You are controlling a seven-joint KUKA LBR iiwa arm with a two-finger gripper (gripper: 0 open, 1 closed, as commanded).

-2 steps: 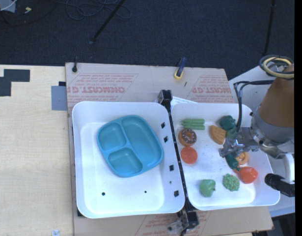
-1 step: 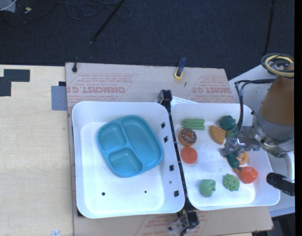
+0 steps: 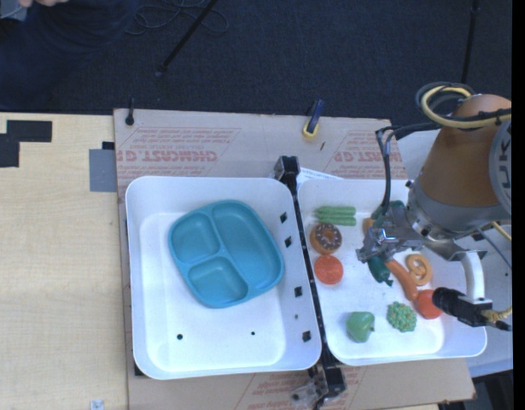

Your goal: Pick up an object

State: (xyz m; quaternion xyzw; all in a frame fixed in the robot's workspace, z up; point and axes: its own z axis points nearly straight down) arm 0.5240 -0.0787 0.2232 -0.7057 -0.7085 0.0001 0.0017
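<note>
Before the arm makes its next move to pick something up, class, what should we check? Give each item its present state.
1. Gripper is over the right bin: ok.
2. Fingers open or shut: cannot tell.
3. Something held between the fingers: cannot tell.
4. Toy food within the bin, like the tomato and broccoli: ok.
5. Blue divided plate lies apart in the left bin: ok.

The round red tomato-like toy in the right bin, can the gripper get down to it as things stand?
Probably yes. The round red tomato-like toy lies apart from its neighbours, on bare floor of the right white bin, nothing over it. The gripper hangs just to its right, so only a short move seems needed.
</note>
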